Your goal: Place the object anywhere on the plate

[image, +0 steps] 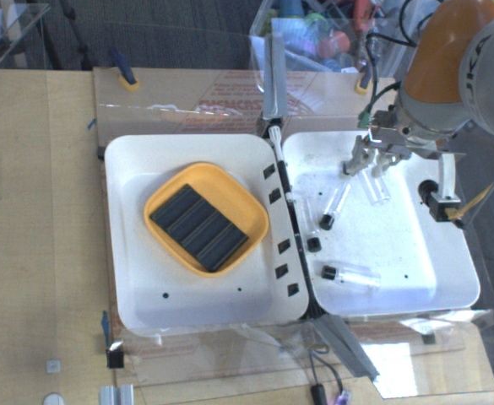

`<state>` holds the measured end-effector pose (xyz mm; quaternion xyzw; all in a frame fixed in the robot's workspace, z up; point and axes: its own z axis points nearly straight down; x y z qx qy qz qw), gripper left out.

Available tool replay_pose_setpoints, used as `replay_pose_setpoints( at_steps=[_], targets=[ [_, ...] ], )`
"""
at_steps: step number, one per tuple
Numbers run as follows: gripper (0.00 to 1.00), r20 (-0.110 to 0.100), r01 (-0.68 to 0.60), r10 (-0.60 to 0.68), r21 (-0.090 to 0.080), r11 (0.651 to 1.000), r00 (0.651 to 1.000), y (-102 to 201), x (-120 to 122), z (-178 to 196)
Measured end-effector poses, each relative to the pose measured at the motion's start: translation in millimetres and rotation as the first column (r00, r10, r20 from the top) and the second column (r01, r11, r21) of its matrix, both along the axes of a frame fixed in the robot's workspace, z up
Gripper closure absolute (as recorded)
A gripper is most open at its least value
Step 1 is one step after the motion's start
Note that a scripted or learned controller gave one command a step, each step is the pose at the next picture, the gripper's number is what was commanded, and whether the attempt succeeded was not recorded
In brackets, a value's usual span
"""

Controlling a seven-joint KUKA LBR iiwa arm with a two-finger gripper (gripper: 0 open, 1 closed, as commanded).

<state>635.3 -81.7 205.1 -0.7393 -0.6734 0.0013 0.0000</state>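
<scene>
Over the right bin (449, 268), the gripper (373, 163) hung near the back wall, its fingers slightly parted with nothing between them. Just below it lay two clear tubes: one (334, 204) with a black cap slanted down-left, another (377, 188) almost under the fingertips. A third tube (348, 274) rested well nearer the front. Far to the gripper's left, the yellow plate (255, 213) sat in the left bin (133, 294), carrying a dark ribbed block (198, 222).
</scene>
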Motion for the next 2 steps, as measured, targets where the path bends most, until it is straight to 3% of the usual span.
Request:
replay_pose_setpoints(
  at_steps=[1, 2],
  targets=[
    [1.0, -0.002, -0.075, 0.075, 0.003, 0.997, 0.997, 9.9, -21.0, -21.2],
    [0.0, -0.001, -0.075, 0.075, 0.003, 0.997, 0.997, 9.8, -20.9, -21.0]
  ],
)
